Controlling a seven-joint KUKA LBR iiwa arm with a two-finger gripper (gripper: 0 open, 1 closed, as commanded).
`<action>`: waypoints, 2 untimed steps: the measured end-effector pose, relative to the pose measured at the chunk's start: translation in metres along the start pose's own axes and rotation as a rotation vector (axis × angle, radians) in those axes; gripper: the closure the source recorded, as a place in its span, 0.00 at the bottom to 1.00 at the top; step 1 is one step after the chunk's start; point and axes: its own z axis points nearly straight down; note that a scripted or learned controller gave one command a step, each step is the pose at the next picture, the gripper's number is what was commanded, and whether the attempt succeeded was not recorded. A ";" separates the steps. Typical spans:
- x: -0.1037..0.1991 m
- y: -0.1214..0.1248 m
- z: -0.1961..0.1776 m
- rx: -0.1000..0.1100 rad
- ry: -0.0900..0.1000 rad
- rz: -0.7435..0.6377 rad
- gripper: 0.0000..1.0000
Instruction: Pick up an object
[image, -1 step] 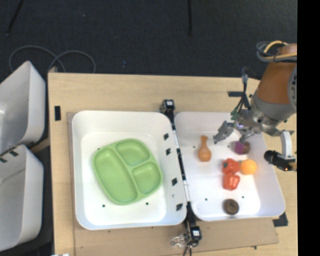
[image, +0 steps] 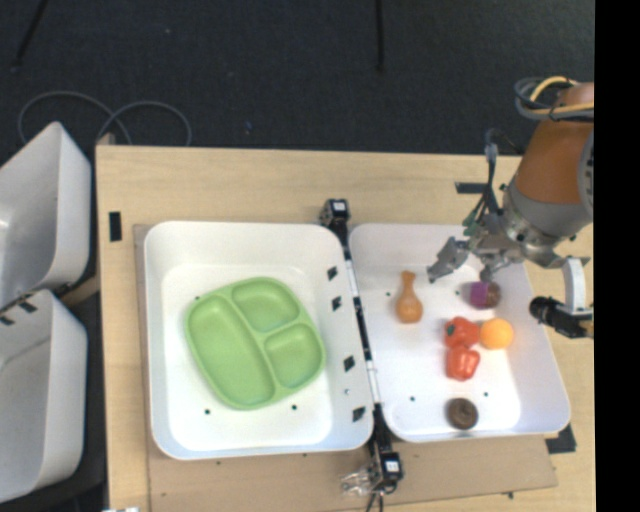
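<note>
Toys lie scattered in the right bin (image: 535, 405): a purple piece (image: 485, 294) near its far right corner, a tan pear-shaped piece (image: 408, 300) toward the middle, a red pepper (image: 461, 349) touching an orange ball (image: 497, 333) just right of it, and a brown ring (image: 461, 412) near the front edge. Any of them would serve; the purple piece sits closest under the end effector (image: 470, 262), whose fingers look spread, one reaching left toward the pear and one down by the purple piece, with nothing between them. All look like small hollow plastic play food, so probably light, stiff and rather slick; the ball would likely roll out of a pinch, while the pear's narrow neck or the purple piece's sides seem surer grips. The left bin (image: 160, 330) holds a green divided plate (image: 255, 341). Both bins sit side by side on the tabletop (image: 120, 190).
</note>
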 end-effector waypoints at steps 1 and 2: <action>0.004 0.009 0.053 0.004 0.000 -0.003 0.00; 0.003 0.008 0.109 0.004 0.000 0.001 0.00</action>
